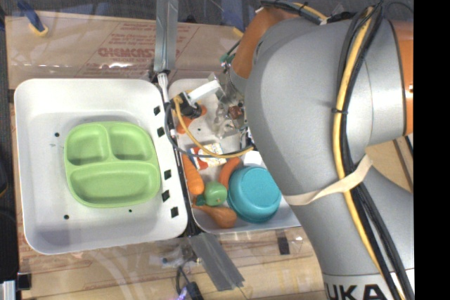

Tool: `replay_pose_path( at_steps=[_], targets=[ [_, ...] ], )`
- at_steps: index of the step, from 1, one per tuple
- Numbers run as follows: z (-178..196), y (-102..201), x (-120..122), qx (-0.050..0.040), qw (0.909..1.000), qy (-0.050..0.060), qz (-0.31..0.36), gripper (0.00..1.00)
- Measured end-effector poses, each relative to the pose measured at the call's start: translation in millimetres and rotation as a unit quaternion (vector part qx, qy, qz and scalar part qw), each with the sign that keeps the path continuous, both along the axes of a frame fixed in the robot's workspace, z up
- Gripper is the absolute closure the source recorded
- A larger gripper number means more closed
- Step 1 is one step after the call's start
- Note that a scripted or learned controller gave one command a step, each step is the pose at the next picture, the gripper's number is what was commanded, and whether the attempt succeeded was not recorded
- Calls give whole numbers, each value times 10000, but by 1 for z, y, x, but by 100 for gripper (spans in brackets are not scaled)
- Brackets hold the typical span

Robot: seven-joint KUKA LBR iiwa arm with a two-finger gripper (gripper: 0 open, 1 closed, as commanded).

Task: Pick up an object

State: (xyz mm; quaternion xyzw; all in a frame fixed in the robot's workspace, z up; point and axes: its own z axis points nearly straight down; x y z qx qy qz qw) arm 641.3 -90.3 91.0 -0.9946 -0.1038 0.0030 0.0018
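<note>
The big grey arm (316,123) reaches in from the right and covers most of the right bin (184,89). Its claw (228,112) is down inside that bin, near the top. The claw is hard to see, so I cannot tell how far apart it is or if it has hold of anything.

An orange carrot (195,179) lies by the bin's left wall. Its long side runs up and down the view. A second orange piece (230,169) leans at a slant next to it. A teal bowl (254,193) sits at the bin's bottom, right beside the carrots and close under the arm. A green thing (214,195) touches the bowl's left side.

The right bin is crowded, with little room between things.

The left bin (42,123) holds a green tray (110,164) with three parts, with white floor open all around it.
</note>
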Motion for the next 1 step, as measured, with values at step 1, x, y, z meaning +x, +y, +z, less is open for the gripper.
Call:
replay_pose_path(
  at_steps=[1],
  targets=[
    [10,0,0,16,10000,10,12,100]
  ],
)
